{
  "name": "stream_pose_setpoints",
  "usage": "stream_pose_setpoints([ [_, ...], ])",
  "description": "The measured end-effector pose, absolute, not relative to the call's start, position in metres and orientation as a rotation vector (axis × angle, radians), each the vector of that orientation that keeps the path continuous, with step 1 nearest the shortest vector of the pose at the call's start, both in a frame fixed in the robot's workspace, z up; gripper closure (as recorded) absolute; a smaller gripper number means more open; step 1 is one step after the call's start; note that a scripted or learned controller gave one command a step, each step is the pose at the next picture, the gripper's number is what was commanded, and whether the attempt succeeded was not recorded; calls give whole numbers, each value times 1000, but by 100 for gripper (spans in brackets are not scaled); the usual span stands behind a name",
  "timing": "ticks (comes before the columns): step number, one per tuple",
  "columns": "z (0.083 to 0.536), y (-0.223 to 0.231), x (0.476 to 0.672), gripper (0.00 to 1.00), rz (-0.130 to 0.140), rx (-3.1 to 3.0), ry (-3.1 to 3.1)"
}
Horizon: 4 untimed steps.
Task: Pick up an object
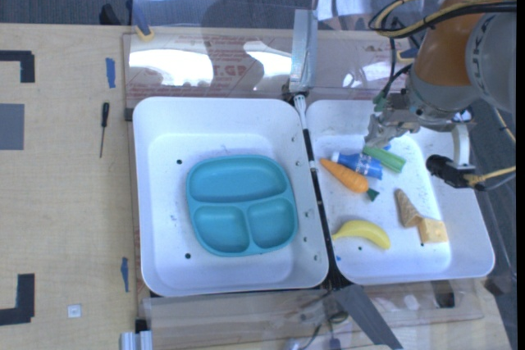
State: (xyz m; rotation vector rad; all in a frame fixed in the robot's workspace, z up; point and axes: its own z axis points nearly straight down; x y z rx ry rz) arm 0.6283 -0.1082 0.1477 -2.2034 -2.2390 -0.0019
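Arm: I saw the arm [459, 53] reaching in from the right, its orange band above the wrist, bent down over the far part of the right bin.
Gripper: the gripper [379, 135] hung low over the right bin [467, 258], just above the green piece.
Fingers: I could not tell whether they were open or closed; nothing showed between them.
Green piece: the green piece [385, 157] lay flat just under the gripper, beside the blue tube.
Blue tube: the tube [361, 165] lay touching the carrot.
Carrot: the carrot [344, 176] lay slantwise near the bin's left wall.
Banana: the banana [362, 233] lay near the front left of the same bin.
Bread: the bread [408, 207] sat to the right of the banana, with a yellow block [433, 232] just beside it.
Left bin: the left bin [156, 135] held a teal plate [240, 204] with three compartments, resting flat.
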Motion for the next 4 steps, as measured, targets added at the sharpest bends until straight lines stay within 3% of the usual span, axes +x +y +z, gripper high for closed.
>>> stream_pose_setpoints([
  [1, 148, -110, 628, 0, -2, -2207, -2237],
  [2, 93, -115, 614, 0, -17, -2085, -2368],
  [3, 106, -118, 616, 100, -19, -2094, -2372],
  [4, 190, -42, 629, 100, -13, -2137, -2311],
])
